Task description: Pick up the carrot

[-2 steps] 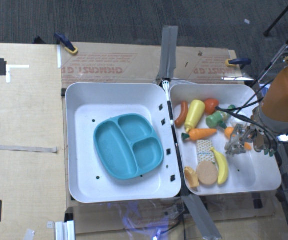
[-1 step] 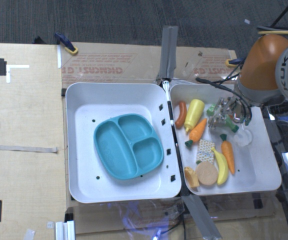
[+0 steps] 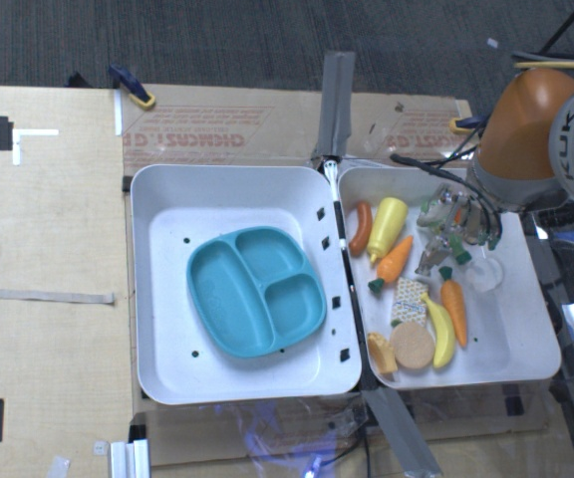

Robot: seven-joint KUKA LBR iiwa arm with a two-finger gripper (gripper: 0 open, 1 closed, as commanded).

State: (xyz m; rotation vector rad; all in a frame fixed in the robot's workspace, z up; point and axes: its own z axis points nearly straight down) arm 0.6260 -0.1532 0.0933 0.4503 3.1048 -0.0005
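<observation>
Two orange carrots lie in the right bin. One carrot lies at a slant beside a yellow bottle, its green top pointing to the lower left. The other carrot lies to the right of a banana, with its green top toward the gripper. My gripper hangs over the bin's middle, between the two carrots and just above the second one's green end. Nothing is visibly held in it.
The right bin also holds a red sausage, a yellow bottle, a banana, a speckled cracker, a round biscuit and a bread piece. A blue divided plate sits in the left bin.
</observation>
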